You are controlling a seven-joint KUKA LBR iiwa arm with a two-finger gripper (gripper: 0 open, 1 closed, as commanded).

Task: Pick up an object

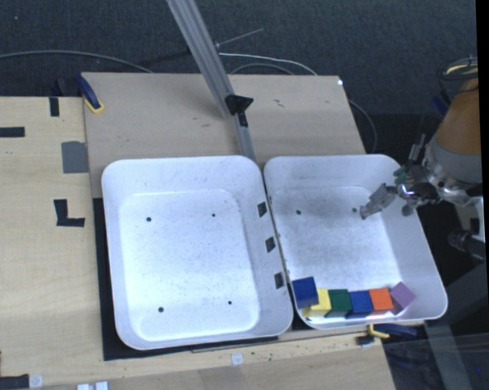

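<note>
A row of small blocks lies along the front wall of the right bin [409, 248]: a blue block [304, 291], a yellow one [318, 306], a green one [339, 301], a second blue one [361, 303], an orange one [381, 299] and a purple one [402, 294]. My gripper [385, 209] hangs over the right bin's far right part, well behind the blocks and apart from them. Its fingers are spread open with nothing between them.
The left bin [117, 236] stands beside the right one, their rims touching at the middle. A slanted metal pole [210, 62] rises from the bench behind the bins. Cables run along the back edge.
</note>
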